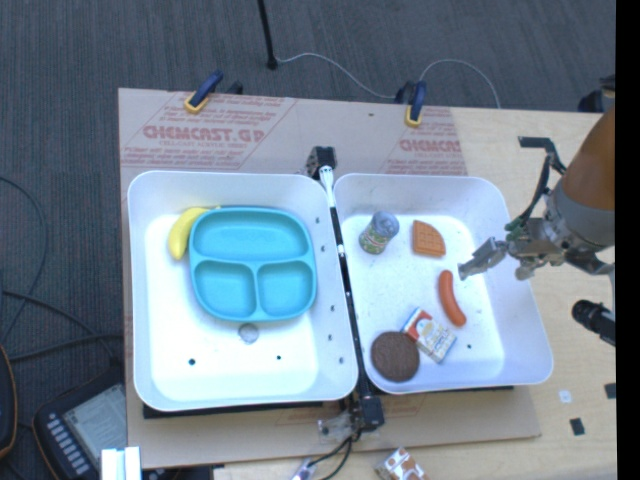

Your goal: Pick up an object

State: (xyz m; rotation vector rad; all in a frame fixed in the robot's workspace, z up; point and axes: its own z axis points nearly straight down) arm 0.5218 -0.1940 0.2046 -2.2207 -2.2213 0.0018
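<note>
- The gripper [487, 258] hangs at the right of the frame over the right bin's [520, 313] right side, its dark metal parts jutting leftward from the grey wrist; from here I cannot tell how the jaws stand, and nothing shows between them.
- Just left and below it lies a smooth orange-red sausage [452, 298], long and rounded at both ends, apart from the gripper.
- Further left, near the bin's lower edge, a small carton [431, 334] in red, white and tan sits tilted; its printing is too small to read.
- Touching that carton's lower left is a flat, round, dark brown cookie [396, 356] with a matte, grainy face.
- In the bin's upper part lies an orange wedge [428, 239], like a slice of toast, and left of it a small tin can [379, 233] on its side, its label greenish and unreadable.
- The left bin [160, 358] holds a glossy blue plastic plate [252, 264] with three compartments; a yellow banana [183, 230] curves against its upper left rim.
- Both bins are smooth white plastic with rounded corners, side by side on a brown board [330, 128] printed in red with "CHEMCAST GP".
- Two blue-and-yellow clamps [204, 91] grip the board's upper edge.
- Grey carpet [80, 48] surrounds the bench.
</note>
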